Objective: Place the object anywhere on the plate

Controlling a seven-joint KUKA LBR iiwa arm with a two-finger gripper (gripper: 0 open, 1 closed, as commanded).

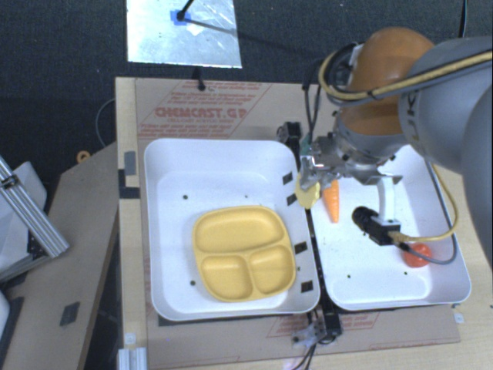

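Pincer (310,177) sits off the plate's (243,253) upper right corner, above the seam where the two bins meet. We cannot tell whether it is wide or narrow; the wrist body covers the view from above.

A pale yellow piece (307,196) sits directly under the pincer tip, nearer the plate than anything else on that side. We read its long axis as roughly up-down in the view, with the rounded end toward the near edge of the table (86,206). It overlaps the rim line between the bins and is clear of the plate. We cannot confirm an actual grip on it from this angle.

The plate is yellow with three compartments: one large on the far side and two small on the near side. It lies flat in the left bin (177,168), rotated slightly against the bin walls. We see nothing on it.

The carrot (331,203) is just beyond the yellow piece as seen from the plate, in the right bin (435,287). Its long axis also runs near up-down in the view, leaning a little. The thick end is up by the pincer and the tip points toward the near edge. We cannot tell if the carrot and the yellow piece touch; they are just beside each other.

A red-orange round thing (415,256) is well apart from the plate, across the right bin near its far-right wall, level with the plate's middle.
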